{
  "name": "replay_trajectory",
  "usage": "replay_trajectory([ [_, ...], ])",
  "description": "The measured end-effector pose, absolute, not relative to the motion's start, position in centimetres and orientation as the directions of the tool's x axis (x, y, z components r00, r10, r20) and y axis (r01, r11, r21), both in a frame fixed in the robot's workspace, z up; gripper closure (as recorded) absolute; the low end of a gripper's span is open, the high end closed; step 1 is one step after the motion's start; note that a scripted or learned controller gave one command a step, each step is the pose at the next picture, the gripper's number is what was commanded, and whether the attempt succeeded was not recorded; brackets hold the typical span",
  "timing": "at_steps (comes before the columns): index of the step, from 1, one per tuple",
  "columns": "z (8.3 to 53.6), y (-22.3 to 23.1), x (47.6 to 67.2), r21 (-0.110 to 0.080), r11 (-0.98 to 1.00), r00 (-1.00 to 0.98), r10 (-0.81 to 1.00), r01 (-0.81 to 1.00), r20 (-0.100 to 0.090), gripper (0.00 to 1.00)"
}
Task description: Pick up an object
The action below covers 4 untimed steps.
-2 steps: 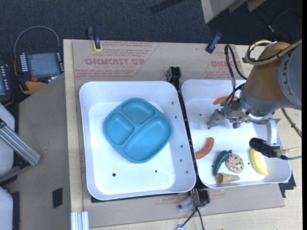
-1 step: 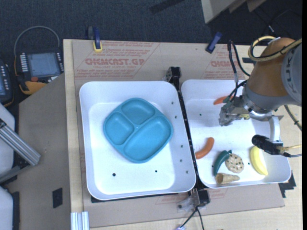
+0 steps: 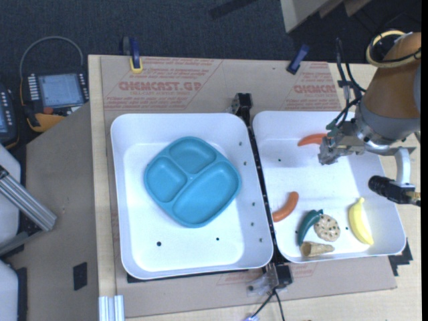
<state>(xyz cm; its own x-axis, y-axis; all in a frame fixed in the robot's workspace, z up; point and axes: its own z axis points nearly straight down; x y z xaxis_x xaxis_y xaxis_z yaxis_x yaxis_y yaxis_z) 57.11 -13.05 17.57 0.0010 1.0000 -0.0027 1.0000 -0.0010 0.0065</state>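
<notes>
My gripper [image 3: 329, 154] hangs over the back of the right bin [image 3: 281, 129], just right of an orange carrot-like piece [image 3: 309, 140] that lies beside its fingers. Nothing shows between the fingers. Further forward in the same bin lie an orange sausage [image 3: 285, 206], a teal pepper-like piece [image 3: 308, 223], a round speckled cookie [image 3: 327, 229], a tan cone [image 3: 315, 249] and a yellow banana [image 3: 360, 222].
The left bin [image 3: 134, 139] holds a blue divided plate [image 3: 192, 180]. A black clamp [image 3: 241, 103] sits at the back between the bins, another fitting [image 3: 277, 276] at the front. The arm's orange band [image 3: 394, 79] fills the upper right.
</notes>
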Motion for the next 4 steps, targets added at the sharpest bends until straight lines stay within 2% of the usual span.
replay_trajectory([
  [2,27.4,-14.4,57.6,0.008,0.0,0.0,1.0,1.0,-0.003,1.0],
  [4,26.3,-4.5,58.7,-0.003,0.004,-0.004,1.0,1.0,0.001,1.0],
])
